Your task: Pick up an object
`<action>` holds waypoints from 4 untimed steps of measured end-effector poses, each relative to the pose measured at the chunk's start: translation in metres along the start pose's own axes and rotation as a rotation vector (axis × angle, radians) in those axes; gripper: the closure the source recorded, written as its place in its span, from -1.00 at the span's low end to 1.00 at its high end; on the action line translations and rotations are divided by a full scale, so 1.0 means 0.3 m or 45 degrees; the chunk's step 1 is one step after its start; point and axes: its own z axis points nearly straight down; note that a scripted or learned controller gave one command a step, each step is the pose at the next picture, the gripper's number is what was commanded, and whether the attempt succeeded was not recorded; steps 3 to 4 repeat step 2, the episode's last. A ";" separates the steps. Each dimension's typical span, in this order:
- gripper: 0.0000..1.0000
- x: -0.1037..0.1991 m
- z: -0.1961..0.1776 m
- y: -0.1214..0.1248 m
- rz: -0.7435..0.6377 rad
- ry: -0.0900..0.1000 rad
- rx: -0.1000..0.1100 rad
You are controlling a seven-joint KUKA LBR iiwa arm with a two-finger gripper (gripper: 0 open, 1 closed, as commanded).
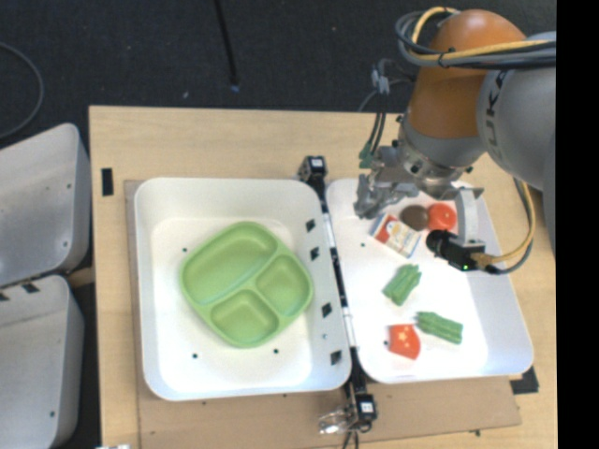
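Bins sit side by side on the wooden bench (112, 148), each shallow and white. The left bin (150, 344) holds a green divided plate (246, 283) with three compartments, lying flat near the bin's middle. The right bin (496, 335) holds the loose things: a small red and white carton (401, 238) near its upper part, a brown round piece (414, 219) just beside it, an orange-red round piece (442, 217) next to that, a green chunk (403, 283) near the middle, a second, longer green piece (440, 326) lower and to the right, and a red block (404, 341) near the bin's lower edge.

The grey arm with its orange band (459, 73) comes in from the right, and the gripper (372, 195) hangs over the upper left part of the right bin, close to the carton. Whether it is open or closed cannot be told from this angle, and nothing is visibly held
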 end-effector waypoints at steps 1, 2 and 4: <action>1.00 0.175 -0.021 -0.053 -0.001 0.001 0.001; 1.00 0.312 -0.023 -0.115 0.000 0.000 0.002; 1.00 0.312 -0.023 -0.115 0.000 0.000 0.002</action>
